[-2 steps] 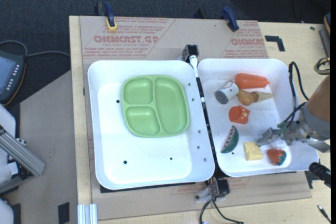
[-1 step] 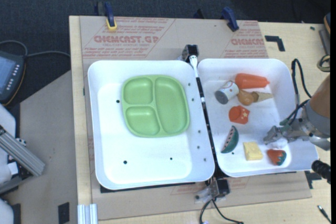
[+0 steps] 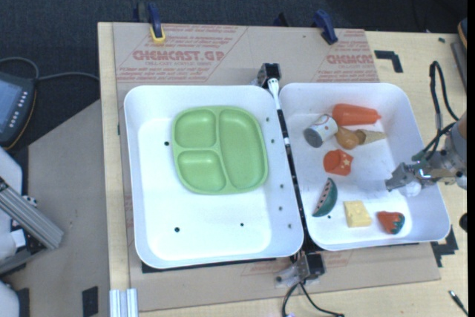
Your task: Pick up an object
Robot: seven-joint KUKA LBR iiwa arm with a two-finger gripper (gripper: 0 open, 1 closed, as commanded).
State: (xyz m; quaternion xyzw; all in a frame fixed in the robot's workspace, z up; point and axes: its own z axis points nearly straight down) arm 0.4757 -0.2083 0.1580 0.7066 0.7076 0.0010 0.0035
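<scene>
The right bin holds several toy foods: an orange carrot-like piece, a grey can, a brown cone-shaped piece, a red block, a watermelon slice, a yellow cheese cube and a red strawberry-like piece. My gripper reaches in from the right, low over the bin's right side. It sits above the strawberry-like piece in the picture and well right of the red block. I see nothing held in it.
The left bin carries a green divided plate. A black divider with clamps runs between the bins. Cables hang by the right bin's right wall. Blue clamps hold the board at the back.
</scene>
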